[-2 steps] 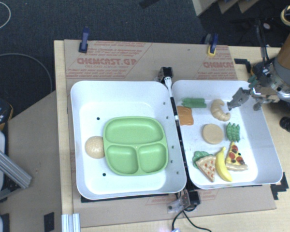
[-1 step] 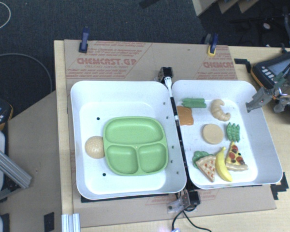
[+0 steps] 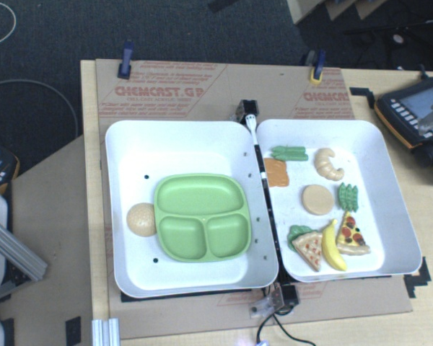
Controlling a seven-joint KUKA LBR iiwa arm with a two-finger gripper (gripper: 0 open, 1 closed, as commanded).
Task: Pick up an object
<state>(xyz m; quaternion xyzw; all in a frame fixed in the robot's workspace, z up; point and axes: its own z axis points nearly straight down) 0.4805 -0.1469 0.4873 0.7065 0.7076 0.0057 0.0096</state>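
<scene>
The right bin (image 3: 390, 186) holds several toy foods: a green bean bundle (image 3: 289, 153), a croissant (image 3: 329, 163), an orange square slice (image 3: 276, 172), a round tan cookie (image 3: 317, 199), a small green vegetable (image 3: 348, 196), a banana (image 3: 333, 246) and two pizza slices (image 3: 308, 247) (image 3: 353, 235). In the left bin (image 3: 123, 150) lies a green three-compartment plate (image 3: 201, 217), with a tan round bun (image 3: 141, 219) touching its left edge.
Both bins sit on a brown cardboard sheet (image 3: 166, 89) held by a blue clamp (image 3: 125, 59) and a yellow-blue clamp (image 3: 317, 65). A black and orange device (image 3: 413, 110) lies at the right edge. Cables run below the bins (image 3: 278, 305).
</scene>
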